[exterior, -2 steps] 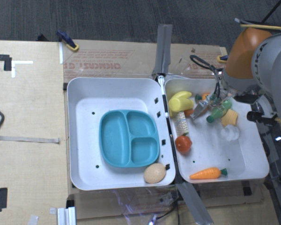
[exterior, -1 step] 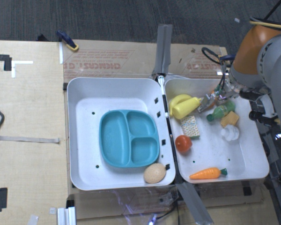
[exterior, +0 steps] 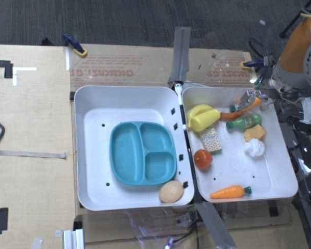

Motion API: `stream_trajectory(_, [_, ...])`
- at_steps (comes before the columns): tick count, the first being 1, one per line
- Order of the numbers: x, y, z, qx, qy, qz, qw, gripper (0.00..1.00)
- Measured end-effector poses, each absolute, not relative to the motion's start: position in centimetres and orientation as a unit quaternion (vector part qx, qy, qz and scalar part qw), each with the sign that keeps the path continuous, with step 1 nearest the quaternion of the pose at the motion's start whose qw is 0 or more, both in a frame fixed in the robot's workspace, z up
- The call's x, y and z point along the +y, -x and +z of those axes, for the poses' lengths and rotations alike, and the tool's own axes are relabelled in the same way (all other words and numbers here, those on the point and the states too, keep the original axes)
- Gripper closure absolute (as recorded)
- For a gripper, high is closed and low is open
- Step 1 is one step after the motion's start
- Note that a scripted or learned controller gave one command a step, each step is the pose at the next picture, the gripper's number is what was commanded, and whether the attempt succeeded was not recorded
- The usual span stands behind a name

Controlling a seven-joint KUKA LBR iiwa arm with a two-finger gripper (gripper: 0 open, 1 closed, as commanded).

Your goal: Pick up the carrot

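Two orange carrots lie in the right bin (exterior: 280,154). One carrot (exterior: 229,192), with a green top, rests near the front wall. The other carrot (exterior: 232,114) lies slanted at the back, next to a yellow fruit (exterior: 202,117) and above a green vegetable (exterior: 245,122). My gripper (exterior: 246,101) reaches in from the right over the far end of this back carrot. Its fingers are shut on the carrot's raised right end, with orange showing between them. The carrot's left tip still rests low beside the yellow fruit.
The right bin also holds a red tomato (exterior: 202,158), a speckled slice (exterior: 211,139), a cracker (exterior: 254,133) and a white lump (exterior: 255,148). The left bin (exterior: 88,154) holds a blue divided plate (exterior: 143,153) and an egg (exterior: 171,192).
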State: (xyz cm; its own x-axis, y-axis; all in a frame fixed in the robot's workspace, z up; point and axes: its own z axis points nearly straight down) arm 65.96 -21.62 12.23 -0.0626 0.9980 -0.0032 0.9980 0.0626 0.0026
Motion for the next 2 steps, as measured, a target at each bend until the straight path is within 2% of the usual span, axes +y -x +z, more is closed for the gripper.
stream_trajectory(1, [-21.4,-66.1,13.2,0.731,-0.682,-0.0007,0.003,1.00])
stream_trajectory(2, [-22.2,-58.9,9.2,0.849,-0.528,0.0001,0.000,1.00])
